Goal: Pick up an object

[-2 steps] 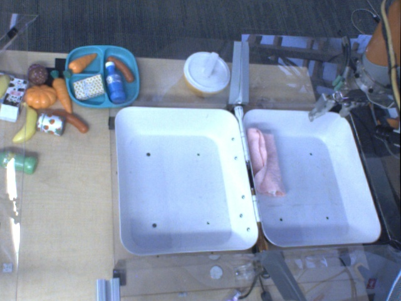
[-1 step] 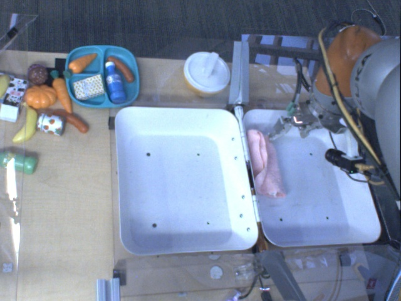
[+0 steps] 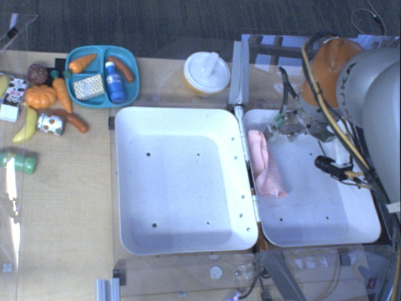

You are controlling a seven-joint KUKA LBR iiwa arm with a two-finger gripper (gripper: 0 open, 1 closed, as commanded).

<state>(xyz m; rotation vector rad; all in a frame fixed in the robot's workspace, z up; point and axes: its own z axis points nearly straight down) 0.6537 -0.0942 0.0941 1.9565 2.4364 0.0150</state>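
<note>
1. Pink object [image 3: 263, 165] lies along the left wall of the right bin [image 3: 326, 224], untouched.
2. Gripper [image 3: 289, 129] hangs over that bin's far end, near the object's upper tip at about two o'clock from it; its state cannot be told.
3. Judged from this, nothing is lifted yet: descent, grasp and lift remain.
4. Left bin [image 3: 182, 174] sits at nine o'clock on the desk [image 3: 56, 218].

Both bins [image 3: 182, 180] were plain white, and a pale pink object [image 3: 266, 168] lay in the one nearer the grey arm [image 3: 369, 86] with its orange band [image 3: 326, 68]. Left of the bins, a blue divided tray [image 3: 103, 74] held orange carrots and a blue bottle [image 3: 114, 83]. The counter [image 3: 62, 218] was light tan wood.
</note>
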